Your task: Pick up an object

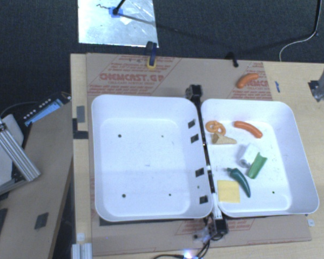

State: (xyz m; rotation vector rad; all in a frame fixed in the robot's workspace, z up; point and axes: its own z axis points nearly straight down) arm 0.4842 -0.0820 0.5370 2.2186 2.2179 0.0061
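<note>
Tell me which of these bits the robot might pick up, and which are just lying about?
For the job, all in the right bin:
pretzel
sausage
beige wedge
white block
green piece
dark green pepper
yellow square

Lying about:
second sausage on the bench, outside the bins
yellow clamp
foil sheet
left bin

Light on my bench is even and fairly bright, slightly cool, with soft shadows inside the left bin (146, 161) along its near rim. Foil sheet (117, 14) at the top throws patchy glare. Whole frame's a bit soft and grainy; small items in the right bin (291, 161) lack crisp edges.
</note>
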